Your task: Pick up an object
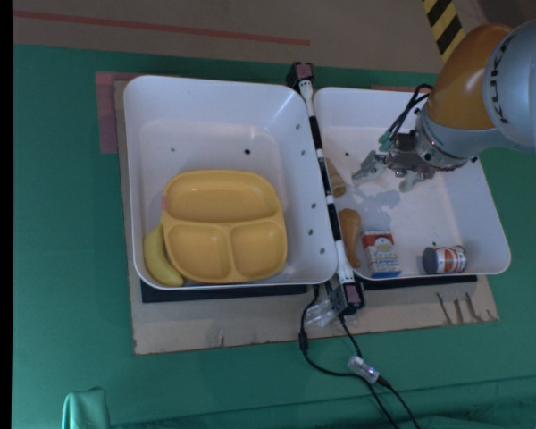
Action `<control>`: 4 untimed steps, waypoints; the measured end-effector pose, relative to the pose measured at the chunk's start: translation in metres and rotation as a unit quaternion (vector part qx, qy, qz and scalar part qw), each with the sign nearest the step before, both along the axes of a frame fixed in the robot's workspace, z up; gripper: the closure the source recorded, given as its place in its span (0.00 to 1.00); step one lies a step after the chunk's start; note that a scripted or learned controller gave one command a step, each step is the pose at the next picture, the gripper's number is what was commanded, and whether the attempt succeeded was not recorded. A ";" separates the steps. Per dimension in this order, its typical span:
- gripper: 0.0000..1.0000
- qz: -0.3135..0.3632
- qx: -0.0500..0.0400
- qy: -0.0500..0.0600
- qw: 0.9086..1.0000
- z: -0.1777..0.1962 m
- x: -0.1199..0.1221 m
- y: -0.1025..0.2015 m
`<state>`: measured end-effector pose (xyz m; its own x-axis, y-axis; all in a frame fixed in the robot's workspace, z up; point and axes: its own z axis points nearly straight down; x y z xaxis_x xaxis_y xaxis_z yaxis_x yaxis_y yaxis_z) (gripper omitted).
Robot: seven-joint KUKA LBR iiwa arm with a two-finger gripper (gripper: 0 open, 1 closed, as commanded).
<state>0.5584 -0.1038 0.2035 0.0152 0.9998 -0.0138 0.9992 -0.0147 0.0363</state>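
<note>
My gripper [386, 173] hangs over the middle of the right bin [469, 208], its fingers spread open with nothing between them. Left of it, by the bin's wall, lies a small brown cone-shaped piece [337, 179]. An orange-brown bread-like roll [349, 235] lies nearer the front, along the same wall. A small carton [381, 253] with a red top stands beside the roll. At the front right a can [443, 259] lies on its side. All of these are apart from the gripper.
The left bin [205, 114] holds a yellow divided plate [221, 224] with a banana [159, 259] against its left edge. A black-and-white divider strip [320, 164] runs between the bins. Cables [357, 365] trail over the green bench in front.
</note>
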 end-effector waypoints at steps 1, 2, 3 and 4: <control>0.00 0.004 0.003 0.008 1.000 -0.016 -0.009 0.003; 1.00 0.001 0.000 0.001 1.000 0.000 -0.007 -0.001; 0.00 0.001 0.000 0.001 1.000 0.000 -0.007 0.000; 0.00 0.004 0.003 0.007 1.000 -0.016 -0.025 0.001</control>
<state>0.5339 -0.1027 0.1880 0.0063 0.9999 -0.0083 0.9997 -0.0062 0.0231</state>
